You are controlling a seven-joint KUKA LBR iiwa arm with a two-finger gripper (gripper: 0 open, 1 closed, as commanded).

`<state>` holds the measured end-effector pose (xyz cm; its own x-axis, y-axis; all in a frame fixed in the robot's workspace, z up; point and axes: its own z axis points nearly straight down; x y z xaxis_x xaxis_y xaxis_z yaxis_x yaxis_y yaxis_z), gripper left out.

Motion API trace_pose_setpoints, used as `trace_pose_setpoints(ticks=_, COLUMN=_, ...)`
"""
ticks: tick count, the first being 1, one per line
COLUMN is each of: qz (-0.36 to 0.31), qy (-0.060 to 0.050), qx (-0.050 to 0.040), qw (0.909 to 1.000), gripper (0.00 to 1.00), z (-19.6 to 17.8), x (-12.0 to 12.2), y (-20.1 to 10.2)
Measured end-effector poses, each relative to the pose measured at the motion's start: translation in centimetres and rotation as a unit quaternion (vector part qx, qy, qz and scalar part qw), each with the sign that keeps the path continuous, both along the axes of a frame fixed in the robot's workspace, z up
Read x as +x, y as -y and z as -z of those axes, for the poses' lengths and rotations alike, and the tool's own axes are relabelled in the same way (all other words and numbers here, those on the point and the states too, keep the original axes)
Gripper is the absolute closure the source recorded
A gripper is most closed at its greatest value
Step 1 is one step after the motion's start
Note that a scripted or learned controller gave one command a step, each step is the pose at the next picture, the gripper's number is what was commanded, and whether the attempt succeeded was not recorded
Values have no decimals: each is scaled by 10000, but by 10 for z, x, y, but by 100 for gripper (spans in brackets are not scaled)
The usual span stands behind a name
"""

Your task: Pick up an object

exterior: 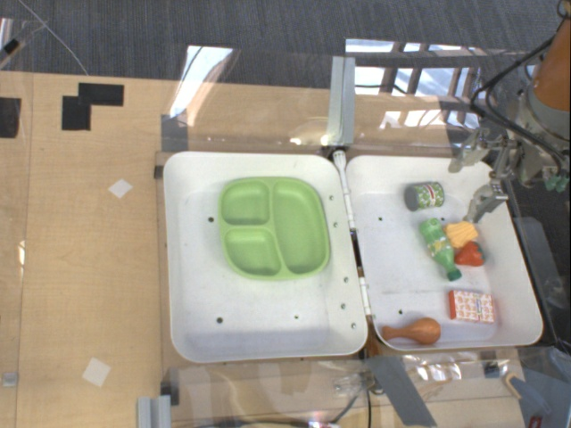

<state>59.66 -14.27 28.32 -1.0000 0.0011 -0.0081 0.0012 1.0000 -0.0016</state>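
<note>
While the pincer (490,196) hovers, the bottle (439,248) lies pointing lower-right.

**Small items in the right-hand bin**

A green-labelled can (425,194) lies on its side near the upper middle. Below it cluster a green bottle (438,247), a yellow corn piece (461,233) and a red piece (469,255), touching. A red-and-white carton (470,306) lies flat lower right; a brown drumstick (412,331) rests along the bottom edge.
</note>
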Motion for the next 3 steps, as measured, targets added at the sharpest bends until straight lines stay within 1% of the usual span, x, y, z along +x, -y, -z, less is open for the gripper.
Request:
trace_pose_setpoints(ticks=1, qz=868, qy=-46, qx=16, qw=9962, gripper=0, z=142, x=2, y=64)
trace_pose_setpoints(ticks=2, qz=1036, qy=10, qx=10, qw=9946, gripper=0, z=174, x=38, y=63)
trace_pose_setpoints(ticks=3, qz=1070, qy=21, qx=18, qw=9943, gripper=0, z=194, x=-2, y=-5)
